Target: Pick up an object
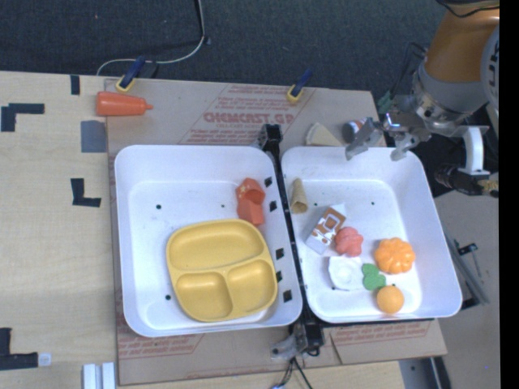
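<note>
Gripper [378, 140], fingers spread wide and holding nothing, is hovering over the right bin's [430, 209] far edge; toy pumpkin [394, 254] is lying well apart, near the right edge.

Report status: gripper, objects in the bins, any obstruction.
Gripper above right bin's far rim, jaws spread, nothing between them. Toys clustered in right bin: pumpkin, orange ball, pink piece. Yellow tray in left bin. Nothing between gripper and toys.

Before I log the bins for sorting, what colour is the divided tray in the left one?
Yellow; the divided tray shows plainly in the camera view.
</note>
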`<state>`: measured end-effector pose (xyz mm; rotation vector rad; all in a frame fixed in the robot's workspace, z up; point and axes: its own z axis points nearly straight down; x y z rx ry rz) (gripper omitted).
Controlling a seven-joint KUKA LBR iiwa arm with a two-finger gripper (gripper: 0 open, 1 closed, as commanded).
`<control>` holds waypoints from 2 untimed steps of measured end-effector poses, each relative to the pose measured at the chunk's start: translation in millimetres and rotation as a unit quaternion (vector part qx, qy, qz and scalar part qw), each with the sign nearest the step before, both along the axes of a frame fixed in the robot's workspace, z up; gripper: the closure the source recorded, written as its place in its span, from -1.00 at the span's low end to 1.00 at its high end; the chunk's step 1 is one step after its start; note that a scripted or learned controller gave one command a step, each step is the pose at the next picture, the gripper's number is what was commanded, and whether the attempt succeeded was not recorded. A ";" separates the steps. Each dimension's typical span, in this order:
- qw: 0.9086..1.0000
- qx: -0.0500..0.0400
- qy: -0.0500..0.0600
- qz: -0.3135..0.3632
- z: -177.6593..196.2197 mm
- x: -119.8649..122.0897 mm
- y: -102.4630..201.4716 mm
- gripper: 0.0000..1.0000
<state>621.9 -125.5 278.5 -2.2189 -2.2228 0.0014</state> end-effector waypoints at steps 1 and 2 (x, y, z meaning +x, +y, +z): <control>1.000 0.002 0.006 0.001 -99.0 -44.8 50.9 -1.00; 1.000 0.001 -0.004 0.000 -181.3 -72.0 17.0 -1.00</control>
